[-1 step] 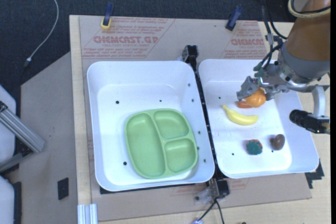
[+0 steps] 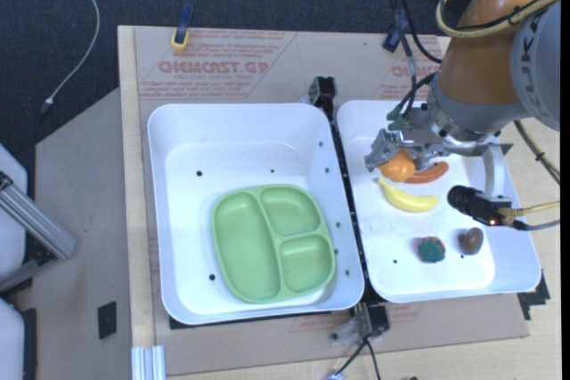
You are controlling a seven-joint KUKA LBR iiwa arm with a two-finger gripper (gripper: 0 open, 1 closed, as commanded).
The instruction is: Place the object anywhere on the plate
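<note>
A green plate (image 2: 242,246) with three compartments lies in the left bin (image 2: 178,147), toward its front. My gripper (image 2: 403,150) hangs over the back of the right bin (image 2: 508,271). Directly beneath it, partly covered by it, is an orange fruit (image 2: 398,168). Whether the gripper touches the fruit I cannot tell. A red-orange long piece (image 2: 431,174) lies just right of the orange, and a yellow banana (image 2: 409,199) lies just in front of both.
Toward the front of the right bin lie a small green-blue ball (image 2: 432,250) and a brown lump (image 2: 470,239). A black part on a cable (image 2: 472,204) hangs from the arm over that bin. The divider between the bins (image 2: 346,191) runs front to back.
</note>
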